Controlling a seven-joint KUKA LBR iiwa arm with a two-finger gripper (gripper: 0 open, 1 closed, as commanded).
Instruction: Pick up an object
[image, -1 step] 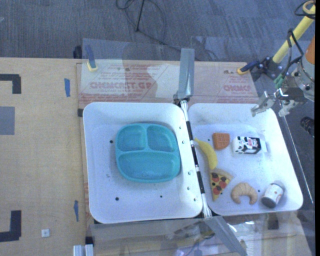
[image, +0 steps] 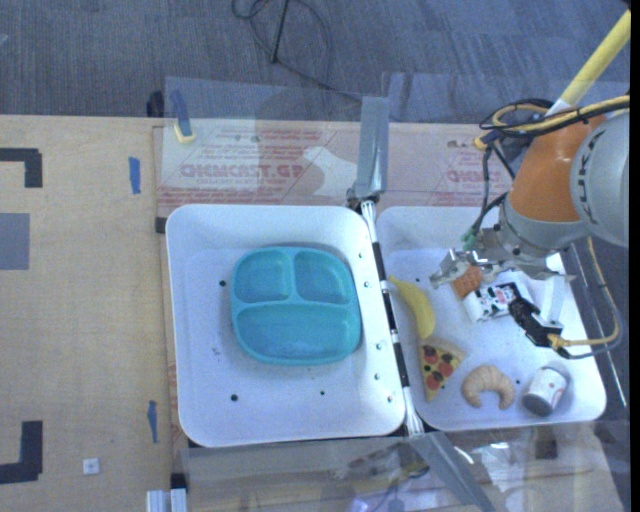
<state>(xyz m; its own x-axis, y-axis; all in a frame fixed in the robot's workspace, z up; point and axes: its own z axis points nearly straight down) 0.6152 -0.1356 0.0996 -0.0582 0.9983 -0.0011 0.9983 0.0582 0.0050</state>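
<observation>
On my feed the wooden bench (image: 80, 300) takes up the far left, with bits of blue tape and black marks on it. Next comes the left bin (image: 200, 400), and a teal divided plate (image: 295, 305) lies flat near its middle with its three sections facing up.

Past the divider is the right bin (image: 420, 235), where all the loose things lie. A banana (image: 420, 305) is nearest the divider, running down along it. A pizza slice (image: 438, 365) sits just below the banana's lower end, close to it, though I cannot say if they touch.

The gripper (image: 455, 268) is down in the upper part of this bin, pointing left towards the banana. From this angle I cannot tell whether it is spread or closed, and I see nothing clearly held. An orange-brown piece (image: 468, 284) lies right under it, touching or nearly so.

A croissant (image: 488, 385) rests near the front wall, just right of the pizza slice. A small white box (image: 495, 300) with dark print lies beside the orange-brown piece. A pale cup (image: 543, 390) lies tipped in the front right corner, near the croissant. The arm (image: 560, 190), grey with its orange band, comes in from the upper right.
</observation>
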